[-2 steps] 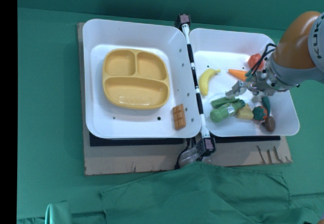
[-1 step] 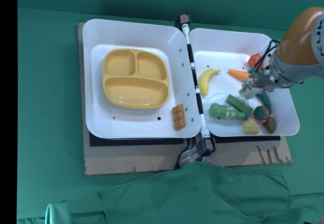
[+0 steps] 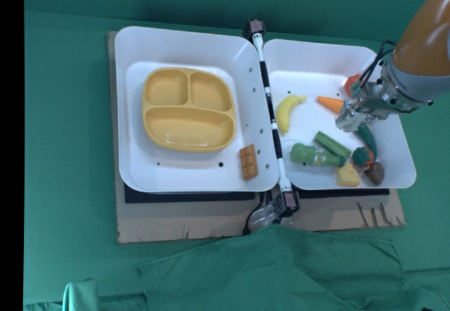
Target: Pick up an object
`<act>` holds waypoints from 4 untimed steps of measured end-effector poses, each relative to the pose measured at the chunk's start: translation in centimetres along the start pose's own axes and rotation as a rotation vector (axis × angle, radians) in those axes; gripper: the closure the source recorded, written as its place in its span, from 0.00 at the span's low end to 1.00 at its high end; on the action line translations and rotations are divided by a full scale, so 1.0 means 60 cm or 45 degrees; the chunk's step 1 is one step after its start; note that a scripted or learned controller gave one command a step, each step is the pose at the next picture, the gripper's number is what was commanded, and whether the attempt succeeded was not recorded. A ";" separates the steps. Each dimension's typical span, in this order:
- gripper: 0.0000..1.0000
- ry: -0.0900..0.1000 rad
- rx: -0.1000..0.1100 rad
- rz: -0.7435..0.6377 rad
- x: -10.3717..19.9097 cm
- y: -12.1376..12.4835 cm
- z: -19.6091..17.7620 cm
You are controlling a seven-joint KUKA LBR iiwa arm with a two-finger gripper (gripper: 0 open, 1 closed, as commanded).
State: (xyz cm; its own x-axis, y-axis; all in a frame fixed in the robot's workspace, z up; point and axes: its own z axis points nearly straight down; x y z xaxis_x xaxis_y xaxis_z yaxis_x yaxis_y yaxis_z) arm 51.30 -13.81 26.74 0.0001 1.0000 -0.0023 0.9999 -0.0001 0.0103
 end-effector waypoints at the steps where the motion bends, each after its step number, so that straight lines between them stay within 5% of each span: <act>1: 1.00 -0.004 -0.011 0.000 0.001 0.065 -0.171; 2: 1.00 -0.003 -0.009 0.005 -0.016 0.009 -0.345; 3: 1.00 -0.003 -0.003 0.009 -0.062 -0.076 -0.437; 4: 1.00 -0.004 0.001 0.000 -0.052 0.079 -0.481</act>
State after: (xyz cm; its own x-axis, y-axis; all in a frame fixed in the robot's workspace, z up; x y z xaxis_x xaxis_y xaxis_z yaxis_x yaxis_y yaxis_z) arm 55.77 -16.84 55.66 0.0002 1.0000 -0.0053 1.0000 -0.0001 0.0098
